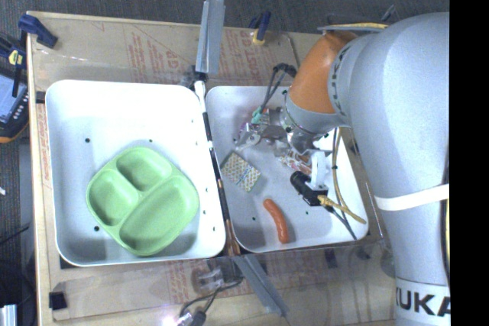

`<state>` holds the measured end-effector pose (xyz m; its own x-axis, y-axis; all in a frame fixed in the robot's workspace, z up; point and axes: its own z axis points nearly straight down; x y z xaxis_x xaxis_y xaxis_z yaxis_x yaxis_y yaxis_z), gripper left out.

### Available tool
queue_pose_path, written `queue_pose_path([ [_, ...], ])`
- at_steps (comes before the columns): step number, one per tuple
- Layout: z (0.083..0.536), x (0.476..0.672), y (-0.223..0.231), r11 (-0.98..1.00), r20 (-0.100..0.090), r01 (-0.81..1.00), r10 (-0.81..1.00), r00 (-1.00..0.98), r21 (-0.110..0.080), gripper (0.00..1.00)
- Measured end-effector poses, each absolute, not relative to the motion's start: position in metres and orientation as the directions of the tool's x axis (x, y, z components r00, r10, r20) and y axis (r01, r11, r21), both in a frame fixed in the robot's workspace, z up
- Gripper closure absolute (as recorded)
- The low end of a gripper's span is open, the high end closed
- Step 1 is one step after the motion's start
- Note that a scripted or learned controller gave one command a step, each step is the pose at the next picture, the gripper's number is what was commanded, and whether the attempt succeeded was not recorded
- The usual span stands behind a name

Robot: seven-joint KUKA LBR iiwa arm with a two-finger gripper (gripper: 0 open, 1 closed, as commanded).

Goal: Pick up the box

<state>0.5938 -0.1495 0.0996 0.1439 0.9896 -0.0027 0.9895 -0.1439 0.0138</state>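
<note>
I see the box (pixel 241 171), checker-patterned, lying in the right bin (pixel 345 229) near its left wall, w/ a sausage (pixel 278 220) just below-right. Gripper (pixel 256 132) hangs above the box, apart from it; can't tell fingers' state. Green divided plate (pixel 143 201) sits in left bin (pixel 69 111).

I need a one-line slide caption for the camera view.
End effector above patterned box and sausage in right bin; green divided plate in left bin.
</note>
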Motion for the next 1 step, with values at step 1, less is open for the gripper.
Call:
queue_pose_path([
  [1, 0.0932, 0.6464, -0.1616, 0.172, 0.014, 0.984, 0.985, -0.172, -0.048, 0.0],
])
